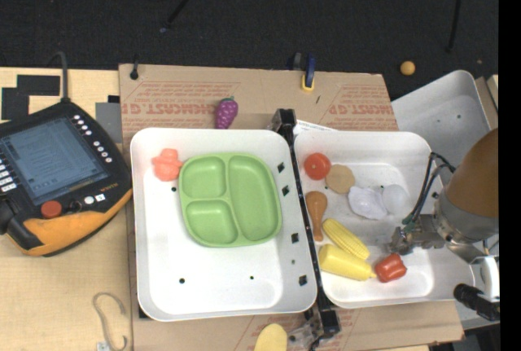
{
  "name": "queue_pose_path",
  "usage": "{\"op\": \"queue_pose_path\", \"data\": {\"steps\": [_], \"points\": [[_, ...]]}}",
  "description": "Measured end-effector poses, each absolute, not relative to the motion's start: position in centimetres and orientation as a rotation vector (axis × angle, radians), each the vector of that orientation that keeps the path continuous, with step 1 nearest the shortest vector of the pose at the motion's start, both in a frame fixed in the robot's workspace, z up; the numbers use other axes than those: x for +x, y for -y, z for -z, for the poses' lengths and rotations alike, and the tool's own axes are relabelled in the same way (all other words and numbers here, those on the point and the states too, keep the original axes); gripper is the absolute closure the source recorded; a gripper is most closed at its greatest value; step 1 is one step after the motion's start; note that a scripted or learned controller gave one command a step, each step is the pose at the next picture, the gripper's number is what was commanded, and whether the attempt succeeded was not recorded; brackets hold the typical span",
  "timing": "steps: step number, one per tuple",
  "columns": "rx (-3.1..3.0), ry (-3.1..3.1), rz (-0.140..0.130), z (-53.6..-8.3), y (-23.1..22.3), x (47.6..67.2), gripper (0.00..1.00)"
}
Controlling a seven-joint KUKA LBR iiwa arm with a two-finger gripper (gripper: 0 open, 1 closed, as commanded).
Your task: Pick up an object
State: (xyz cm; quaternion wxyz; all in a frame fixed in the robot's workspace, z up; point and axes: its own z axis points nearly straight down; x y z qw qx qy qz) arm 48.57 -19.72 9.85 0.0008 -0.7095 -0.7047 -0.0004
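Note:
The right bin (415, 147) holds a red tomato (317, 166), a tan round piece (340, 178), a clear plastic item (370, 201), a brown drumstick (316, 204), a corn cob (345, 237), a yellow piece (345, 264) and a small red pepper (391, 268). My gripper (402, 241) is low in this bin, just above and right of the red pepper and right of the corn. The arm's wrist hides its far side. I see nothing clearly held.
The left bin (212, 292) carries a green divided plate (229, 199) and an orange-pink toy (166, 165). Purple grapes (225, 111) lie on the cardboard behind it. A yellow fruit (271, 337) sits at the front edge. A teach pendant (53, 170) rests at far left.

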Motion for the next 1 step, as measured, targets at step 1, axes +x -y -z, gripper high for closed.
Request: {"op": "queue_pose_path", "data": {"steps": [1], "points": [[-2.222,2.222,0.001,-14.25,19.51,49.19,1.00]]}}
